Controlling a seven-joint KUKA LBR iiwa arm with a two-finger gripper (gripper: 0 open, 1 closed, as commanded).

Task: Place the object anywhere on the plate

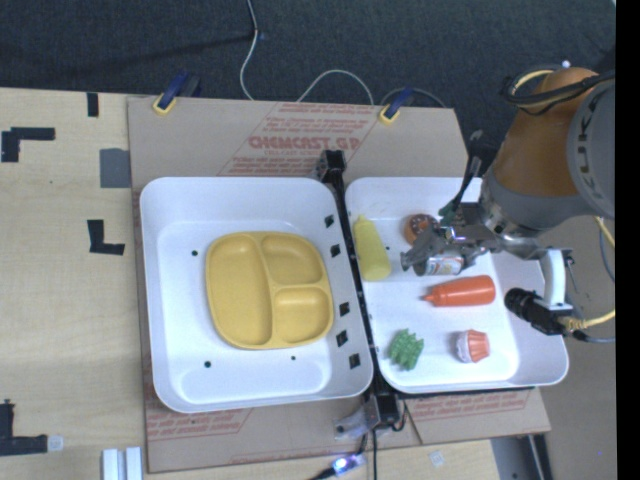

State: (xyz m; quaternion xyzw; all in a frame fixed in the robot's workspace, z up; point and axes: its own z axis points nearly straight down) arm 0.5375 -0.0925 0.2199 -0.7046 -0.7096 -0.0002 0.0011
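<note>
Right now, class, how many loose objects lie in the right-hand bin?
5: yellow piece by the divider, brown item far side, orange carrot centre, green piece, red-white piece near. Gripper may hide more.

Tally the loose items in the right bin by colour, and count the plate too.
Yellow: 2, the plate and a yellow item
Orange-red: 1
Green: 1
Red and white: 1
Brown: 1
Total: 6

A grey robot arm (pixel 590 168) with an orange band (pixel 545 128) carries a dark metal claw (pixel 432 253), black cables and a white bracket (pixel 553 278).
</note>
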